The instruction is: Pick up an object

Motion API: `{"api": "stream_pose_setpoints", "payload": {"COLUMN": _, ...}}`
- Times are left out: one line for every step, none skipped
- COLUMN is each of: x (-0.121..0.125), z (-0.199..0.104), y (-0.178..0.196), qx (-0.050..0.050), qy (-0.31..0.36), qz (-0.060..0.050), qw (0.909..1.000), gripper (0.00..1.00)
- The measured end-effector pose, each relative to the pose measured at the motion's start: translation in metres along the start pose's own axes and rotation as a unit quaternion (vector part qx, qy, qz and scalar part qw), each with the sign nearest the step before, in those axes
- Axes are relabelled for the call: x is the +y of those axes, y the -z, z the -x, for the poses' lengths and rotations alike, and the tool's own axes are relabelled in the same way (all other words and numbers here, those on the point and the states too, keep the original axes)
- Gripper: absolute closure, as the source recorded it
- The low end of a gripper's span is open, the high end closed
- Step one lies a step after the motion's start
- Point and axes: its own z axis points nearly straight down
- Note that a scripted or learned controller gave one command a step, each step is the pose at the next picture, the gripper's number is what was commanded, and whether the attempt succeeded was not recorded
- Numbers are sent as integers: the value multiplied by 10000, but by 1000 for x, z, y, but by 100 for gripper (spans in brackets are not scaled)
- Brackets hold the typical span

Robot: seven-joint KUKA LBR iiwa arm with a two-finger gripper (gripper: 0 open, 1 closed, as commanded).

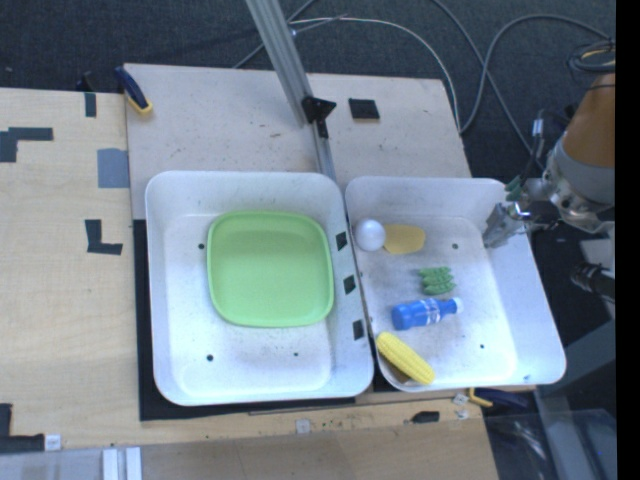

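Nothing picked yet, whole grasp left to do. Right bin (pixel 520 308), near to far: yellow corn cob (pixel 405 357) at the near-left corner, blue bottle (pixel 424 313), small green toy (pixel 436 280), then a yellow piece (pixel 404 239) touching a white ball (pixel 371 234) at the far-left. Gripper (pixel 499 226) sits over the bin's far-right rim, well apart from all of them, nothing between the fingers; spread or closed, can't tell. Left bin (pixel 170 268) holds a green plate (pixel 270 269). Bench is speckled board, cables on dark floor beyond.

Matt green plastic plate (pixel 270 268); speckled, scuffed white plastic bins (pixel 180 368).
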Motion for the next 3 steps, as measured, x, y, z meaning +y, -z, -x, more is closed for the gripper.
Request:
{"api": "stream_pose_setpoints", "payload": {"x": 12, "z": -49, "y": -10, "qx": 6, "qy": 16, "qz": -23, "qw": 10000, "gripper": 100}}
{"api": "stream_pose_setpoints", "payload": {"x": 18, "z": -108, "y": -17, "qx": 6, "qy": 19, "qz": -23, "qw": 10000, "gripper": 100}}
{"api": "stream_pose_setpoints", "payload": {"x": 29, "z": -157, "y": -5, "qx": 9, "qy": 21, "qz": -17, "qw": 10000, "gripper": 100}}
